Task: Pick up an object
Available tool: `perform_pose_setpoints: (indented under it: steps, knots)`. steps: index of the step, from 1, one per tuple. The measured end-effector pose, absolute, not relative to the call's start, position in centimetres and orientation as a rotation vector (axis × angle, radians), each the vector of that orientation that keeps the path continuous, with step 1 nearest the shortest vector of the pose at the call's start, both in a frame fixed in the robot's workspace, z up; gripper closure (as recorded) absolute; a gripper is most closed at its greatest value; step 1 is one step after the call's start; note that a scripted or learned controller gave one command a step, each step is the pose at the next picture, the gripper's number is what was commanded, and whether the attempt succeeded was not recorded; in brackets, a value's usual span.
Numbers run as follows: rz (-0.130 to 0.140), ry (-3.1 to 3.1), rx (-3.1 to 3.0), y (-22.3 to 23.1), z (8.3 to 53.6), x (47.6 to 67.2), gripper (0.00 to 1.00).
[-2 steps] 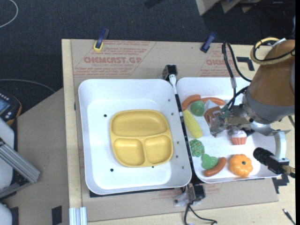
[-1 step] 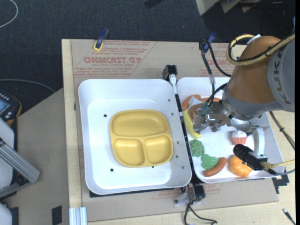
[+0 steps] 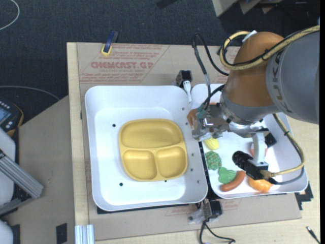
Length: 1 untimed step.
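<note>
My gripper [image 3: 207,127] hangs low over the left part of the right bin [image 3: 292,151], close to the wall between the two bins. Just below it lies a small yellow toy [image 3: 212,144]. Further toward the front lie a dark green knobbly piece [image 3: 213,160], a lighter green piece [image 3: 227,176], a reddish sausage [image 3: 233,184] and an orange carrot-like piece [image 3: 262,185]. A brownish thing [image 3: 192,117] shows at the gripper's left side; I cannot tell what it is. The arm's bulk hides the back of the right bin.
The left bin [image 3: 101,116] holds a yellow divided plate [image 3: 152,149] with three compartments. A blue and yellow clip [image 3: 108,43] lies on the cardboard behind the bins. Cables run over the bench at the back right.
</note>
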<state>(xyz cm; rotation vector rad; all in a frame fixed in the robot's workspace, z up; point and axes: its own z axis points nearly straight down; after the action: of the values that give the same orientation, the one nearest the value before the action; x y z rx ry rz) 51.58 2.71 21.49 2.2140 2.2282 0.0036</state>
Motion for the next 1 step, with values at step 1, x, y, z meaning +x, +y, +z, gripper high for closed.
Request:
perform_pose_setpoints:
  steps: [1]
  knots:
    - [0.001,2.221,2.220,2.17,21.65,51.48,1.00]
